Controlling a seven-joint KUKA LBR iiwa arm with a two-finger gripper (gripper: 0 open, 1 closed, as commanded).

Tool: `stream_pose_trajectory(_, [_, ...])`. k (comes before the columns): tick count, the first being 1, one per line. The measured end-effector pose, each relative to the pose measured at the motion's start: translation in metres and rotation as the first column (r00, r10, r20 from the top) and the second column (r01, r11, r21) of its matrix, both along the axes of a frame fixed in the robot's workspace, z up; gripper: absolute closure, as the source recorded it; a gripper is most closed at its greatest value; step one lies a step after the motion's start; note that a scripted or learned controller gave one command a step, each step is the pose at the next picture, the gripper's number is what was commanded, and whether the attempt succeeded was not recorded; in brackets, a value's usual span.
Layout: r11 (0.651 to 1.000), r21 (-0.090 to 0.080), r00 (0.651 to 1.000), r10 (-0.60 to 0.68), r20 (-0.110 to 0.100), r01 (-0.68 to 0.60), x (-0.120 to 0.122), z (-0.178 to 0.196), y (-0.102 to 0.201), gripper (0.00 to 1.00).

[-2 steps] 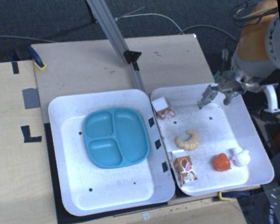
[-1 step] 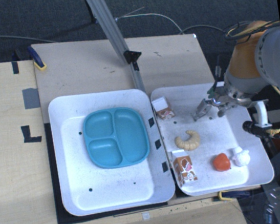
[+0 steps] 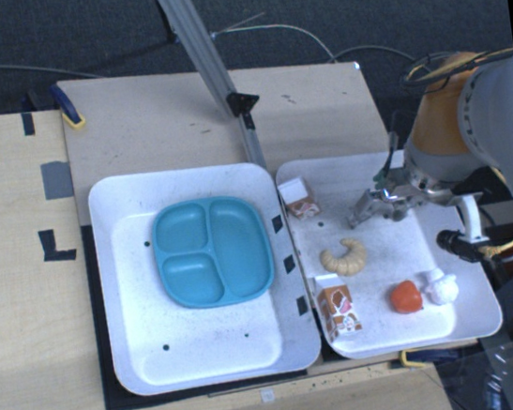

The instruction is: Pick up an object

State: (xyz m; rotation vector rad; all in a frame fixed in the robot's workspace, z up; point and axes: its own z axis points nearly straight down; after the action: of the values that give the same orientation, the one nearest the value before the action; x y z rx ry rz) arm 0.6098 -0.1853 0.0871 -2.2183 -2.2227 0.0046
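Right bin [image 3: 462, 317]: we note a croissant [image 3: 344, 257] mid-bin, a red ball [image 3: 405, 297] and white crumpled piece [image 3: 441, 289] nearer the front, two small cartons [image 3: 339, 311] [image 3: 297, 197] along the left wall. Gripper [image 3: 364, 212] hangs over the bin's upper part, above the croissant, grasping nothing; we cannot tell its spread. Left bin [image 3: 122, 294] holds a teal divided plate [image 3: 214, 251].

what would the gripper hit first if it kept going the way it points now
The gripper points left and slightly down over the right bin. The croissant lies nearest that line, just below it; height is unclear, so it may meet bare bin floor first.
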Motion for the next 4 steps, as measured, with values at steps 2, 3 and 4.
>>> stream_pose_trajectory(2, [1.0, 0.0, 1.0, 0.0, 0.008, 0.0, -0.002, 0.072, 0.007, 1.0])
stream_pose_trajectory(3, [1.0, 0.0, 1.0, -0.001, 0.007, 0.001, -0.001, 0.124, 0.008, 1.0])
stream_pose_trajectory(4, [1.0, 0.003, 1.0, 0.004, 0.003, -0.004, -0.005, 0.136, 0.059, 1.0])
